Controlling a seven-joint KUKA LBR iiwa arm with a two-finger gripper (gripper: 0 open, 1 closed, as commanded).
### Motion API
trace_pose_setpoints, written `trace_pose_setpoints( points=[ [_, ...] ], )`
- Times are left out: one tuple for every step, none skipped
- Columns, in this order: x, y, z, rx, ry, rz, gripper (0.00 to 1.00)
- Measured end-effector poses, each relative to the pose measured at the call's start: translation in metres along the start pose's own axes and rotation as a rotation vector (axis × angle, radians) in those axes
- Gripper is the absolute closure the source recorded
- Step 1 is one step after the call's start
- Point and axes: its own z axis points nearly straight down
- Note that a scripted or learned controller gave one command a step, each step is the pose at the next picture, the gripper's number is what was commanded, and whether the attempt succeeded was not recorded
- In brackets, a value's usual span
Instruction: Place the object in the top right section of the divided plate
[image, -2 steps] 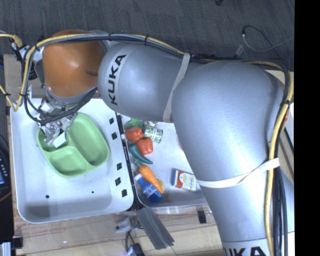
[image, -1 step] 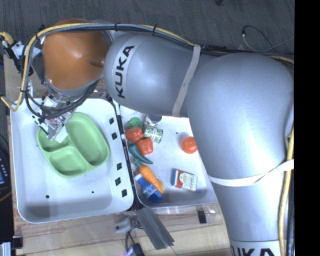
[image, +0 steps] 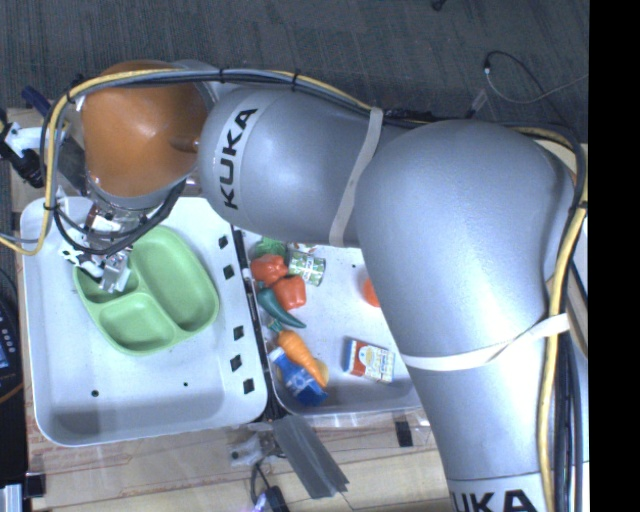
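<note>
Judging from the single overhead view, the placing step appeared to be in hand: the arm (image: 300, 180) reached across from the right, and the jaws (image: 108, 270) hung over the upper left part of the green divided plate (image: 180, 290), which lay in the left bin (image: 60, 400).

Camera view: the wrist, with its orange band (image: 135, 130), covered much of the plate's far edge. Below it, the metal end of the jaws stood at the plate's small upper left compartment. Whether the jaws were spread or pressed together could not be told, as cables and the wrist masked them. No object was seen between them, and none could be made out resting in any of the plate's visible compartments. Which object the task meant could therefore not be established.

The right bin (image: 400, 395) held a red pepper (image: 290, 292), a carrot (image: 300, 355), a small can (image: 307, 266), a blue item (image: 296, 380) and a small carton (image: 370, 360), all well apart from the jaws and lying across the divider between the bins.

In my judgement, the next move called for confirming a load, then shifting toward the plate's top right section, the large compartment nearest the divider, before any release.
</note>
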Motion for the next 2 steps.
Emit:
trace_pose_setpoints(
  points=[
    [0.001, -0.002, 0.002, 0.004, 0.004, -0.28, 1.0],
    [0.0, -0.003, -0.008, 0.006, 0.002, -0.28, 1.0]
  ],
)
